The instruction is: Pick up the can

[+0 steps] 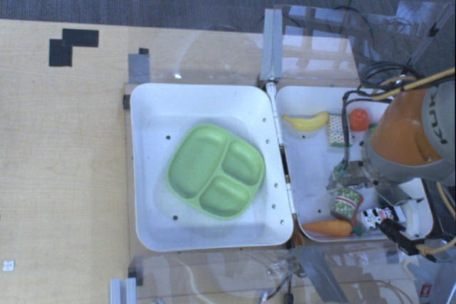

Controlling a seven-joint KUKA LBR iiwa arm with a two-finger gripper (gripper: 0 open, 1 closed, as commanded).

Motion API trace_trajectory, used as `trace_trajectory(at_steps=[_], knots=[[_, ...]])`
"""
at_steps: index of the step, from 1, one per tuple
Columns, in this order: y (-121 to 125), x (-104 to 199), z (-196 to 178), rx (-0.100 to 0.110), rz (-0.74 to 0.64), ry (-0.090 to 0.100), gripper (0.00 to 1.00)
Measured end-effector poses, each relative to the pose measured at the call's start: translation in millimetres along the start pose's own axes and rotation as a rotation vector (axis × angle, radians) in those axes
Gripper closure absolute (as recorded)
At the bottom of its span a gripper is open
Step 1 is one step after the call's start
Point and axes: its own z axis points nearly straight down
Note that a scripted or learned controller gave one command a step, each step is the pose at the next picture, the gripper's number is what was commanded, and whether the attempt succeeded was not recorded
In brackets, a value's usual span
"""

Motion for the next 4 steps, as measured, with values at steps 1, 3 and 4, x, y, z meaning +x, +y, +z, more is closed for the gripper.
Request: trace_trajectory(at_steps=[1, 3, 4], knots=[[-0.1, 0.0, 0.1, 0.0, 0.0, 0.0, 0.0], [-0.9, 4.9, 9.8, -0.002, 0.316, -0.006, 0.0], [-1.3, -7.5, 9.8, 0.0, 0.568, 0.002, 0.0]])
